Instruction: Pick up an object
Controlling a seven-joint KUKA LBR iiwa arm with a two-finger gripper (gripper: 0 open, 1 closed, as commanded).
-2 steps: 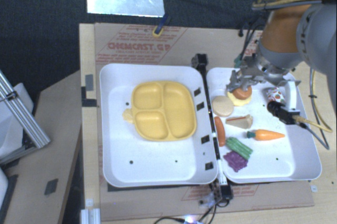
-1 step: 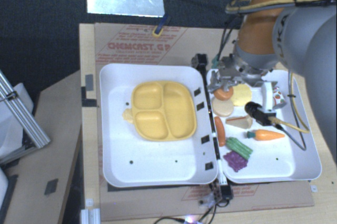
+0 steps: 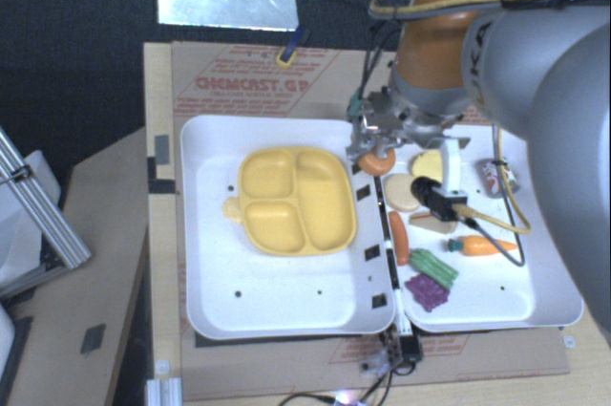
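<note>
The gripper (image 3: 370, 144) hangs low over the far left corner of the right bin (image 3: 544, 304), just at the divider between the two bins, and whether it is released or clenched I cannot tell, since the wrist hides its tips. Directly under it lies a small orange round piece (image 3: 375, 162), the likeliest thing to be taken; it looks like a light, hard plastic toy with a smooth skin, so it may slip or roll, and a hold across its widest part seems safest. Just beside it toward the near edge sit a pale beige disc (image 3: 403, 193) and a yellow piece (image 3: 427, 164), both flat and smooth. Along the divider lies a slim orange-red carrot-like stick (image 3: 399, 237), and near the bin's near edge a ridged green piece (image 3: 433, 267) touches a knobbly purple cluster (image 3: 426, 291). A second carrot (image 3: 482, 246) lies toward the right edge. In the left bin (image 3: 215, 299) rests a yellow, glossy, three-compartment plate (image 3: 291, 201).
</note>
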